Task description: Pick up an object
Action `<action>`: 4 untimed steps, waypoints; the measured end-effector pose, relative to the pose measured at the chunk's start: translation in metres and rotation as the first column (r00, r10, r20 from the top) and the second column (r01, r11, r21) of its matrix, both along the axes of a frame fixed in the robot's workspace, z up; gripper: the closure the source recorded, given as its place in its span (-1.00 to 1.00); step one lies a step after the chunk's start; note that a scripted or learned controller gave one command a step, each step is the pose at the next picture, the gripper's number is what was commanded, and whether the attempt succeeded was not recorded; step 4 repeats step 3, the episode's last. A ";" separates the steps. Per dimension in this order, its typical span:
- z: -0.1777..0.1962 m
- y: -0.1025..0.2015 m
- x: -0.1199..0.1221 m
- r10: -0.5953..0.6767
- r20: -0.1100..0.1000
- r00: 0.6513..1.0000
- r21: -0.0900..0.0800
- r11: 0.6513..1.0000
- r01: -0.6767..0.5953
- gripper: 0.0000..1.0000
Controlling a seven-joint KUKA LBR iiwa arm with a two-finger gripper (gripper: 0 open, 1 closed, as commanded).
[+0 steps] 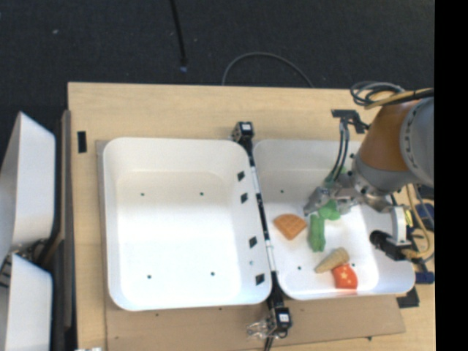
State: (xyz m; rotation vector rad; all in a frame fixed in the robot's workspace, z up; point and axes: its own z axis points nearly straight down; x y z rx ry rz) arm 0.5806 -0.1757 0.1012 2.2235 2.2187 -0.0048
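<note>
Gripper (327, 205): in right bin (292, 159), over top of green piece (317, 230); finger state cannot be told. Left of it: orange wedge (289, 226). Nearer: tan cone (332, 260), touching red piece (345, 276). Left bin (117, 218) alongside.

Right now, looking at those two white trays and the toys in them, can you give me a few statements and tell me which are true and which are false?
1. The green object lies in the right bin. True.
2. The orange waffle piece lies in the left bin. False: it lies in the right bin.
3. The red object sits beside the tan cone. True.
4. The gripper hovers over the left bin. False: it is over the right bin, at the green object's top end.
</note>
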 end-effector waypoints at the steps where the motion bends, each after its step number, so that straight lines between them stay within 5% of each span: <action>1: 0.012 0.000 0.003 0.001 0.008 1.000 0.000 1.000 -0.001 1.00; 2: 0.032 0.085 0.035 0.012 0.007 1.000 0.004 1.000 -0.012 1.00; 3: 0.104 0.144 -0.032 0.009 0.004 1.000 0.006 1.000 -0.009 1.00; 4: 0.104 0.144 -0.032 0.009 0.004 1.000 0.006 1.000 -0.009 1.00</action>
